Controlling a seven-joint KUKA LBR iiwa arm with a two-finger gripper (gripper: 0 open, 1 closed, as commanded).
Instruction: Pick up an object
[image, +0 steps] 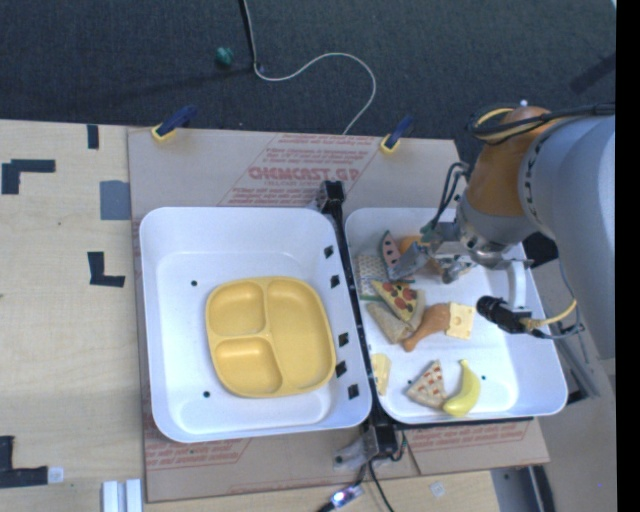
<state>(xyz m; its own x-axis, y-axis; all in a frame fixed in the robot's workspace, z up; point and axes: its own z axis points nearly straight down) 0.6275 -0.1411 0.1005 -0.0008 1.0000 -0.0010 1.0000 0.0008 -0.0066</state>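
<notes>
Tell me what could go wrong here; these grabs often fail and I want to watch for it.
The gripper is low over crowded toy food in the right bin: it may pinch two pieces or push the pizza slice aside. It is also near the bin's wall, so the fingers might bump it.

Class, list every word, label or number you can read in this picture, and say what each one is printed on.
Red printing on the cardboard sheet under the bins, seen upside down: too blurred to read with certainty.
No readable text on the bins, the yellow plate or the toy food.
</notes>
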